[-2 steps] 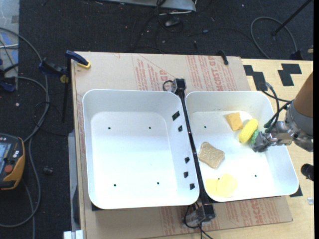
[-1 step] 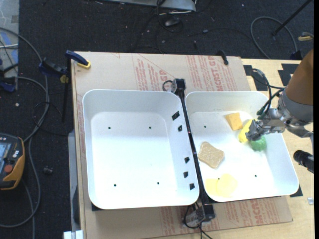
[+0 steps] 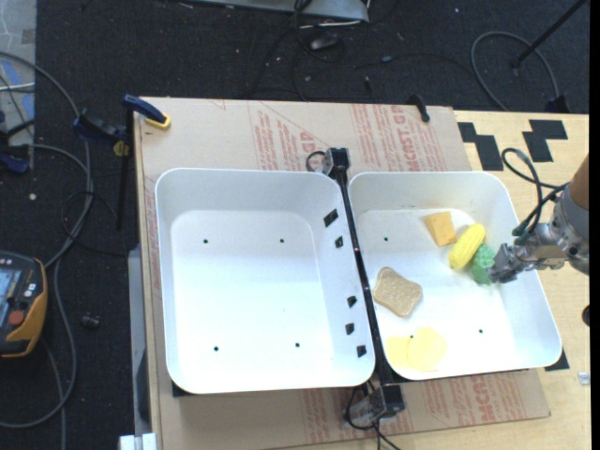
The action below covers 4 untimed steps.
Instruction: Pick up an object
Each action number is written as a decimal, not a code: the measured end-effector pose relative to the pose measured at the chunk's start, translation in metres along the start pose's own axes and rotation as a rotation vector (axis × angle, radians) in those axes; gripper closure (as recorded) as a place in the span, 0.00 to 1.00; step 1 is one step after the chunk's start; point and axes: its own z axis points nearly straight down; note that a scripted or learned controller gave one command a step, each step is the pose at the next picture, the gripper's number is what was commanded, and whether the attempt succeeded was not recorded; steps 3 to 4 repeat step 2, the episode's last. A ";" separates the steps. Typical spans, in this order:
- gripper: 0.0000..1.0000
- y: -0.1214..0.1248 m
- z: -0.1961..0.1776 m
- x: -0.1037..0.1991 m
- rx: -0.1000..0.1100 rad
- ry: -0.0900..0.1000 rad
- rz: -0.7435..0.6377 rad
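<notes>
Gripper (image 3: 506, 262) at right bin's (image 3: 525, 300) right edge, touching green object (image 3: 482, 266) beside yellow corn (image 3: 466, 246) — open or closed, cannot tell; nothing lifted, pick not yet done

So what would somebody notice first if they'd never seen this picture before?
Probably the bright toy food in the right bin: a yellow corn cob with a green end, an orange cheese wedge, a slice of bread and two pale yellow rounds. Next, the robot's gripper poking in from the right, close to the corn's green end.
</notes>
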 end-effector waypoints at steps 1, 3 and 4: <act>1.00 0.001 0.007 0.063 0.001 0.002 -0.008; 1.00 0.001 0.011 0.049 0.000 0.001 -0.003; 1.00 0.001 0.011 0.049 0.000 0.001 -0.003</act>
